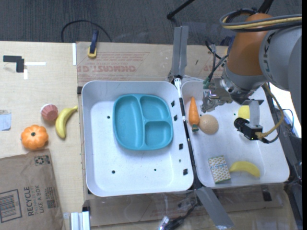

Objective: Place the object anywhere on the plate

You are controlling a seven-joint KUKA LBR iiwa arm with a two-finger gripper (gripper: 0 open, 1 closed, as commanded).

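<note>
A teal divided plate (142, 121) lies in the left white bin (98, 147), with nothing on it. The right bin (271, 159) holds an orange carrot (193, 111), a tan egg-shaped object (209, 124), a yellow banana (245, 168), a small patterned box (219, 169) and a yellow object (244, 112) partly hidden by the arm. My gripper (209, 103) hangs over the right bin's far left part, just above the tan object and beside the carrot. I see nothing held in it.
On the wooden bench left of the bins lie a small pumpkin (34, 137), a second banana (64, 121) and a pink cup-shaped item (49, 112). A paper bag (29, 190) sits at the front left. The grey divider (184, 128) separates the bins.
</note>
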